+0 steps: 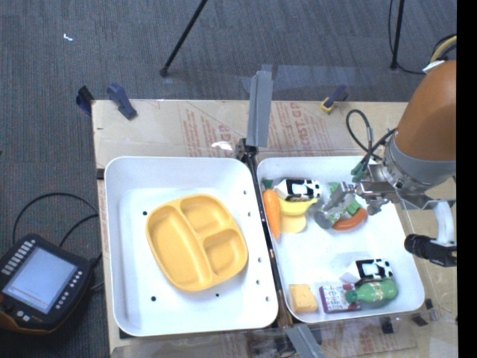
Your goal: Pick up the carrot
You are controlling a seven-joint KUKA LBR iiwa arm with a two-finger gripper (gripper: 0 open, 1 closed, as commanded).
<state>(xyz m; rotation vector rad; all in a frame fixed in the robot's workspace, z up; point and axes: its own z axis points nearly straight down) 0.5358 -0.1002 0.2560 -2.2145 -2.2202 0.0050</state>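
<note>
Over the right bin point(406, 274), grey arm point(428, 136) bent low, well right of the carrot point(272, 212).

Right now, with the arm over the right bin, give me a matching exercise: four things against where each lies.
Things:
1. carrot
2. yellow divided plate
3. green bottle
4. gripper

Places:
A. in the left bin
B. near corner of the right bin, beside a red packet
C. along the right bin's left wall
D. over an orange-red sausage-shaped toy, apart from the carrot

Pairs: 1-C, 2-A, 3-B, 4-D
</note>
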